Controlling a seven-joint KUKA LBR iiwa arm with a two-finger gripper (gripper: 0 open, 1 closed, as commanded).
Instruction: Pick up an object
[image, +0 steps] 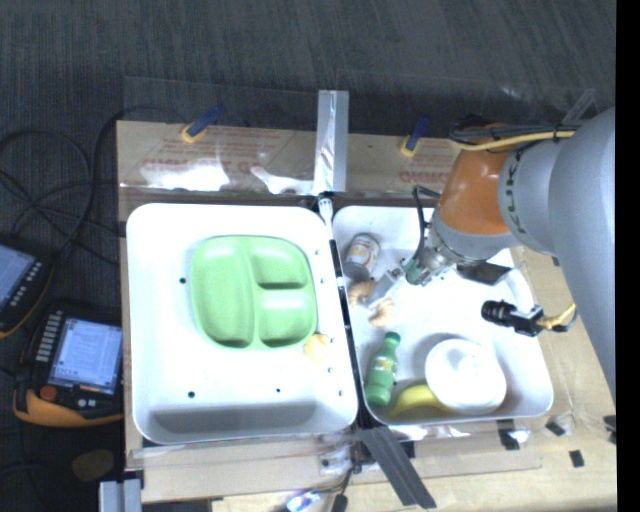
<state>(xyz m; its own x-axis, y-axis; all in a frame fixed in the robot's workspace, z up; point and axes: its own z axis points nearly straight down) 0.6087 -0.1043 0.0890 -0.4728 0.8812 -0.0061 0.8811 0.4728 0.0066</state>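
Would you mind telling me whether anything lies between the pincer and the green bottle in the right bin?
Nothing visible does. The pincer hangs above the right bin, and the green bottle lies below it in the view, with bare white floor between them.

A dark grey carpeted floor (300, 50) fills the top of the frame and runs down the left side. The desk (160, 150) is pale wood, its upper part covered by a clear plastic sheet (230, 165) held with blue and yellow clamps (200, 123). At the left edge, black cables (50, 200) trail over the floor toward a handheld control pendant (75, 360) with a lit screen.
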